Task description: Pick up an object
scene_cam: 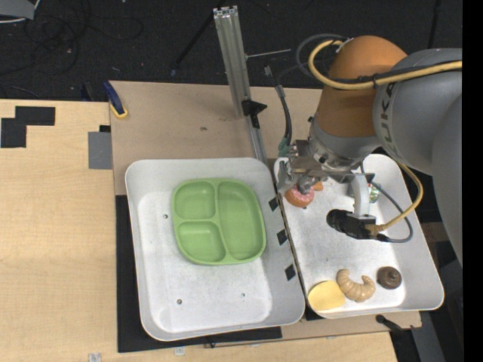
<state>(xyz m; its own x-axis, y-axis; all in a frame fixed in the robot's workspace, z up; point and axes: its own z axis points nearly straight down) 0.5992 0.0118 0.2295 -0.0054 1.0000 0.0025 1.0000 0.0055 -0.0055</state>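
At the right bin's upper-left corner, the jaws sit directly over a small pink/orange object, touching or nearly so; can't tell if jaws are open or clamped, nor obj's long axis. Bin wall is just left, so tight room that side; open floor to the right. Croissant, yellow piece, brown donut lie well apart at front. Green tray in left bin.

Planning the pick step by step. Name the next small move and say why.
Probably a short straight lift. The gripper sits low in the right bin, right over a pink-orange object by the bin's left wall. Whether its fingers hold it can't be read here; a small rise would show that. The croissant, yellow piece and brown donut lie apart.
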